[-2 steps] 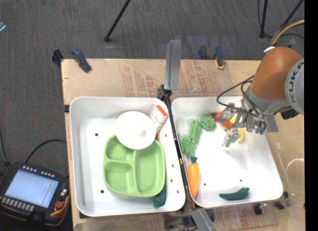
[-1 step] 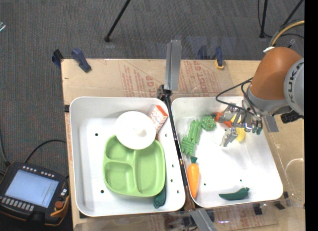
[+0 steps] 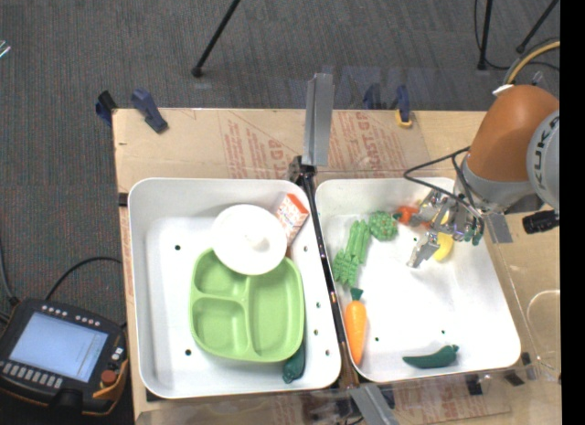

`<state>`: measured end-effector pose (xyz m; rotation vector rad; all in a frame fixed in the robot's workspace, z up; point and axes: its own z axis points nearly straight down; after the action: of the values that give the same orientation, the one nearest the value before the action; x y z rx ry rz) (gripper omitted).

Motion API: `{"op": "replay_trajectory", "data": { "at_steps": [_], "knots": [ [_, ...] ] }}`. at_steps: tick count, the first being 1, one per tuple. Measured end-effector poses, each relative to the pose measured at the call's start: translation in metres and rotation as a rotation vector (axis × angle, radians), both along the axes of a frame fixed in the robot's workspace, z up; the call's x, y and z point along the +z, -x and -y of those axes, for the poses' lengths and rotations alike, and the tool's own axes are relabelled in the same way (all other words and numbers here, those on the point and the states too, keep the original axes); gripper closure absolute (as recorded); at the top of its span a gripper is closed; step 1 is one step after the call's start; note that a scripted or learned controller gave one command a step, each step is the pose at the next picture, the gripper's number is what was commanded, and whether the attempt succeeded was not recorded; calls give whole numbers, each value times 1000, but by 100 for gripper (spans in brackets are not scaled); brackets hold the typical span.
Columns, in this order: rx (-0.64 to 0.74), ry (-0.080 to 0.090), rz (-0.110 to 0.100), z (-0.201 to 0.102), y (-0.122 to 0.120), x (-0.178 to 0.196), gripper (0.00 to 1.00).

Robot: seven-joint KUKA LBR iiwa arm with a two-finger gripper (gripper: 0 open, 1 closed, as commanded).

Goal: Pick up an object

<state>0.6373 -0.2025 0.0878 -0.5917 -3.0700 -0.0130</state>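
Note:
My gripper (image 3: 430, 248) hangs over the right bin (image 3: 475, 323), near its back right part. Its fingers point down and to the left, and a yellow object (image 3: 444, 248) lies right beside them; whether it is between them is unclear. In the same bin lie a green ridged toy (image 3: 351, 253), a green broccoli-like piece (image 3: 383, 225), a small orange-red piece (image 3: 406, 214), an orange carrot (image 3: 356, 325) and a dark green pepper (image 3: 431, 356).
The left bin (image 3: 151, 323) holds a green divided tray (image 3: 247, 309), a white round plate (image 3: 249, 239), an orange and white carton (image 3: 292, 216) and a dark green piece (image 3: 293, 367). A teach pendant (image 3: 59, 348) lies on the floor at the lower left.

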Motion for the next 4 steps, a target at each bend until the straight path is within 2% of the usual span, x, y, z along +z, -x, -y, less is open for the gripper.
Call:
{"op": "replay_trajectory", "data": {
  "at_steps": [1,2,3,4],
  "knots": [
    [5,8,17,0,-4,12,100],
    [-185,11,10,9,119,-2,100],
    [-184,11,11,9,119,-1,0],
    [-128,11,14,10,68,0,0]
  ]
}}
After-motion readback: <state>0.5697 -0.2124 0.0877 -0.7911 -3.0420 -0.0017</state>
